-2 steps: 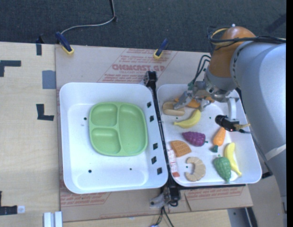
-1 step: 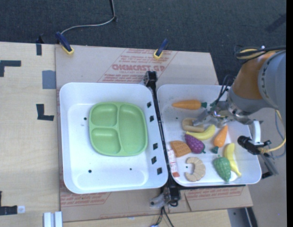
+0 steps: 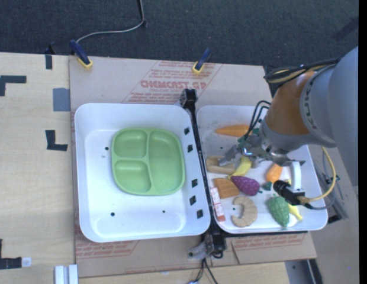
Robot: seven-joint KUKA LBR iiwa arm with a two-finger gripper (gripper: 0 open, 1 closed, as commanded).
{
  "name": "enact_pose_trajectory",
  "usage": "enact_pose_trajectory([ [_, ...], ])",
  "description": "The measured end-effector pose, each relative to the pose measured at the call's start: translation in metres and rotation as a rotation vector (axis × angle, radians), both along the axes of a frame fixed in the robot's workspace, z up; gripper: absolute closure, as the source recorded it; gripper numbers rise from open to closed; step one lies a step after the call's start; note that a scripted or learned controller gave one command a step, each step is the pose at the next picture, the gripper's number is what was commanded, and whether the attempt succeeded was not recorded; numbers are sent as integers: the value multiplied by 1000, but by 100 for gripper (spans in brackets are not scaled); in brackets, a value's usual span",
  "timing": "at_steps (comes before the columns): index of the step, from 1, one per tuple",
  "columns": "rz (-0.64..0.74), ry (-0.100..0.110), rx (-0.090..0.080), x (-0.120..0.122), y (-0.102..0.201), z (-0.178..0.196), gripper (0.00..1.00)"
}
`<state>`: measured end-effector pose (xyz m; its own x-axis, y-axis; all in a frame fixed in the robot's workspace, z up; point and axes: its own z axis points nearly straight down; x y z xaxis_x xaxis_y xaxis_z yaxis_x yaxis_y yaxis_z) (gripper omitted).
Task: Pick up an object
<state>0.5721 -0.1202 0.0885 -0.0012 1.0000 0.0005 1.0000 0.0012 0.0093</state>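
At the near edge of the right bin (image 3: pixel 316 223) we find a tan crescent-shaped piece (image 3: pixel 245 210), curved like a bitten biscuit, and beside it a green leafy toy vegetable (image 3: pixel 279 210) lying toward the bin's near right corner. Just beyond them sit an orange-brown flat block (image 3: pixel 225 187) and a purple toy (image 3: pixel 246 185) that looks like an eggplant or a grape cluster, touching a yellow banana-like piece (image 3: pixel 242 167). These appear to be small hollow plastic play foods, so we judge them light, stiff and somewhat slick; the rounded ones could squirt out of a pinch unless taken across their narrow middle.

Further in, our gripper (image 3: pixel 242 152) hangs low over the middle of this bin, just above the yellow piece and a pale beige item (image 3: pixel 216 164). We cannot tell whether the fingers are spread or closed, because the dark wrist hardware blurs into the clutter, and we see nothing clearly held between them. A small orange piece (image 3: pixel 273 173) lies to the right under the wrist, and a long orange carrot (image 3: pixel 235 131) rests at the far side of the bin.

We judge the yellow piece the likeliest target; a grip across its slim body, away from the purple neighbour, seems safest.

In the left bin (image 3: pixel 89 158) a green divided plate (image 3: pixel 148 161) lies flat, on the table (image 3: pixel 29 176).
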Motion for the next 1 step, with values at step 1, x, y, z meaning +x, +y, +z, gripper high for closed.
enact_pose_trajectory([
  [1, 0, 0, 3, 1, 1, 11, 100],
])
